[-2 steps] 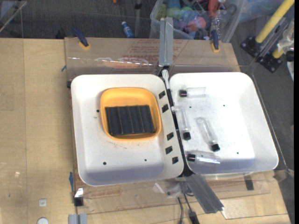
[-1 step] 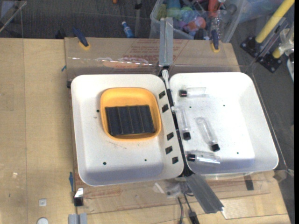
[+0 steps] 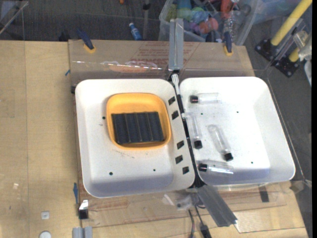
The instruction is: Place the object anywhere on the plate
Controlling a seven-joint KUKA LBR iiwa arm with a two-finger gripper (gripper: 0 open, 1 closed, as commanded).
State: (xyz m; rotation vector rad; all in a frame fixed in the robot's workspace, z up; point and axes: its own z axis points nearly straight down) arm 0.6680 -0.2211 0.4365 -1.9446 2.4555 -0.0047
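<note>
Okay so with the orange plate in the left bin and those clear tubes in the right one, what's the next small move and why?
Probably bring the arm over the right white bin and down onto the clear plastic tube with a black cap lying apart near its middle. The orange square plate in the left white bin already carries a dark ribbed rectangular block; all the tubes lie outside it.

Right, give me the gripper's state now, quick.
Gripper: cannot be told from this camera view. The square orange plate holds a black ribbed block in the left white bin; clear plastic tubes lie in the right white bin.
</note>
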